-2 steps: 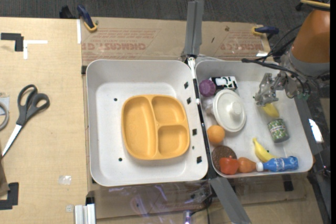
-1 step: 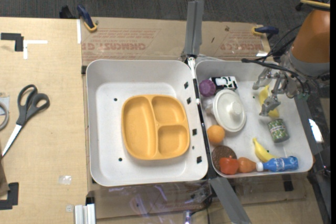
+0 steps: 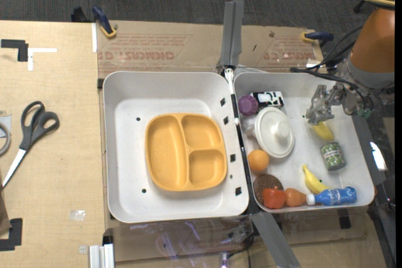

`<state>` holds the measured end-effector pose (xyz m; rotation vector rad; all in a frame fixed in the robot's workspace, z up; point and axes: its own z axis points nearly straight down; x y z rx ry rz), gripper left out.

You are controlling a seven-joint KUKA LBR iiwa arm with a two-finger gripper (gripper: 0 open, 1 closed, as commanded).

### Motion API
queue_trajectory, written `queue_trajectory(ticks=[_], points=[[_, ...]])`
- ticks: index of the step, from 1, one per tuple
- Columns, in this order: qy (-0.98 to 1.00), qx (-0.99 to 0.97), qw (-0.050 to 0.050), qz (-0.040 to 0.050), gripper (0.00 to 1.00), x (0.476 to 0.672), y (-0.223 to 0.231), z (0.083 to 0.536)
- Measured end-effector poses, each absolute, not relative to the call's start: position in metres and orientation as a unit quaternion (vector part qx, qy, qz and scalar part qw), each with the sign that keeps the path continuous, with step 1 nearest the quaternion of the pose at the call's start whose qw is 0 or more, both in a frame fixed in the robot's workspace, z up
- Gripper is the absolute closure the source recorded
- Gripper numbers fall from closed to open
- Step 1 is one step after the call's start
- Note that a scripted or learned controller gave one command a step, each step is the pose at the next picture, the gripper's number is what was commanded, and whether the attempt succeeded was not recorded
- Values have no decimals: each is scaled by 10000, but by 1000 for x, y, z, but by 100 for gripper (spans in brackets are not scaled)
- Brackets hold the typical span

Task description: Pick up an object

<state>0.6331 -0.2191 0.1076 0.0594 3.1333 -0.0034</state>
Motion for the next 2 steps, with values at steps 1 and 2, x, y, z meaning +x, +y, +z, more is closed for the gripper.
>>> queue_trajectory(ticks=[1,2], points=[[9998,190,37,-10,0,633,-219,107],[9986,523,5,6,0,621,-220,91]])
